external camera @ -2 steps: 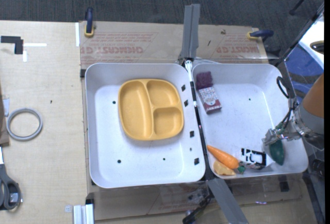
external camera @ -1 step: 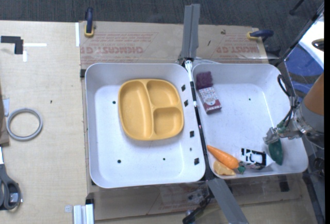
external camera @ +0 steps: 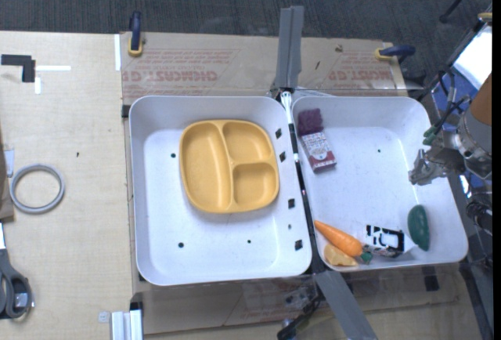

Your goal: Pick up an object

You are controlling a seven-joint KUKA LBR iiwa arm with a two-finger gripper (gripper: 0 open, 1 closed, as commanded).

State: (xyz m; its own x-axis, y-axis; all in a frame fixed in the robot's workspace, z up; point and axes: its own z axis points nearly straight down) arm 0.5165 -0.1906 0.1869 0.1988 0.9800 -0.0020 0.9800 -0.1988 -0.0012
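At the right edge of the camera view we see the grey arm (external camera: 479, 123) reaching in, its gripper (external camera: 423, 170) hanging over the right rim of the right bin (external camera: 368, 123); we cannot tell whether the jaws are wide or narrow, and nothing is visible between them. We find the left bin (external camera: 156, 252) holding a yellow divided plate (external camera: 229, 166), lying flat near its centre. Within the right bin we note a purple object (external camera: 310, 121) and a small red-and-white box (external camera: 318, 151) close together against the left wall. Along its near wall lie an orange carrot (external camera: 338, 237), a pale yellow piece (external camera: 338, 255) touching the carrot, a black-and-white item (external camera: 385, 239) just beside them, and a green vegetable (external camera: 419, 226) near the right corner, below the gripper. On the tabletop (external camera: 70, 119) to the left we see a grey ring (external camera: 34, 188).
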